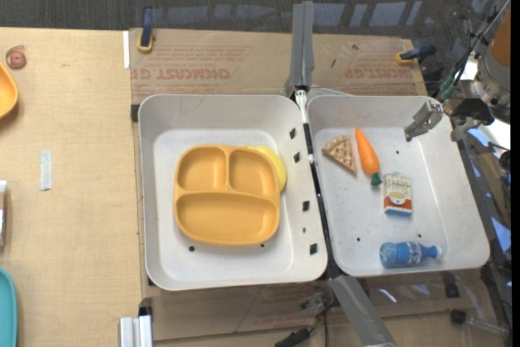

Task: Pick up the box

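The box (pixel 397 195) is a small white carton with red and blue print. It lies flat in the middle of the right bin (pixel 463 175). My gripper (pixel 422 121) hangs over the bin's far right corner, up and to the right of the box and well apart from it. The grey arm with its orange band (pixel 497 53) comes in from the right edge.
In the right bin an orange carrot (pixel 367 153) and a tan wedge (pixel 342 153) lie just beyond the box, and a blue bottle (pixel 409 253) lies by the near rim. The left bin (pixel 154 175) holds a yellow divided plate (pixel 229 194).
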Action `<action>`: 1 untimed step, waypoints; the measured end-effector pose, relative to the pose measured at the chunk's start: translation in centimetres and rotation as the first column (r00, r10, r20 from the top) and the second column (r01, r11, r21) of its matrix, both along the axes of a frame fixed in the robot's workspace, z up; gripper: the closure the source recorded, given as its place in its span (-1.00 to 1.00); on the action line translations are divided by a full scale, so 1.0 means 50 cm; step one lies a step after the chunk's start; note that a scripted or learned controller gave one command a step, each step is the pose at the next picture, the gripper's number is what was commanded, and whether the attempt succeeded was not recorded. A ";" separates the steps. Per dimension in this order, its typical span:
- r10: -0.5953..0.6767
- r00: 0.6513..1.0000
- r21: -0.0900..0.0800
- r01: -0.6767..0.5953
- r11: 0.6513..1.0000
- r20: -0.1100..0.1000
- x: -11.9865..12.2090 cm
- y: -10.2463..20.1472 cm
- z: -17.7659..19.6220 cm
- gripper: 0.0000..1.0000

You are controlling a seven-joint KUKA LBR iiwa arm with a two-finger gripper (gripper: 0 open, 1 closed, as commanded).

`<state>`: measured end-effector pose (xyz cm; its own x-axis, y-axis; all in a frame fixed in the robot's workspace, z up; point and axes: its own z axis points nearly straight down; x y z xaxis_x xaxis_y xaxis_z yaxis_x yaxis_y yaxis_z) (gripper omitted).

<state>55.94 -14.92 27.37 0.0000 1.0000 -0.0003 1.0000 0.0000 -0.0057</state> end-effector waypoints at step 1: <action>0.103 0.995 0.002 -0.103 0.995 0.001 -0.071 -0.058 -0.294 -1.00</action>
<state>52.41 -17.84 12.68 -0.1033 0.9946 0.0019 0.9946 0.1033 -0.0048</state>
